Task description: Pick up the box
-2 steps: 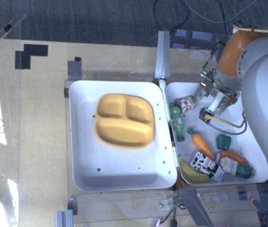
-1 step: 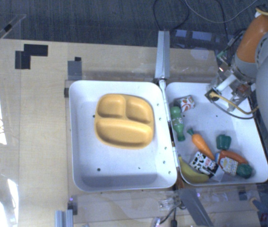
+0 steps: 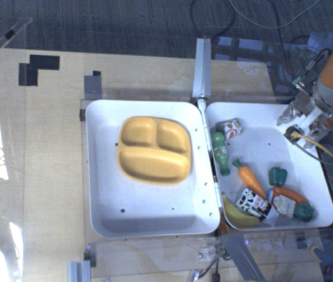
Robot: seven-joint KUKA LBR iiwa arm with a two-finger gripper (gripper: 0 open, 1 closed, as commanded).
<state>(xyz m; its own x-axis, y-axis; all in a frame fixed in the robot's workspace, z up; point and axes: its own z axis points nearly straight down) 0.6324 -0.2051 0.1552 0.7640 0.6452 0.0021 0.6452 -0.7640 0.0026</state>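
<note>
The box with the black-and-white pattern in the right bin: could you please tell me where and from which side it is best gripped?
Probably from above, across the short sides of the box. It lies flat and tilted, with the banana under its near edge, the carrot at its far corner and a carton to the right.

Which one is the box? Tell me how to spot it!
Look in the right bin, the one full of toy food beside the bin with the yellow tray. Go to its near edge, where a banana lies. The box rests just above that banana, below the carrot: it is the only white thing with black blotches like a cow.
</note>
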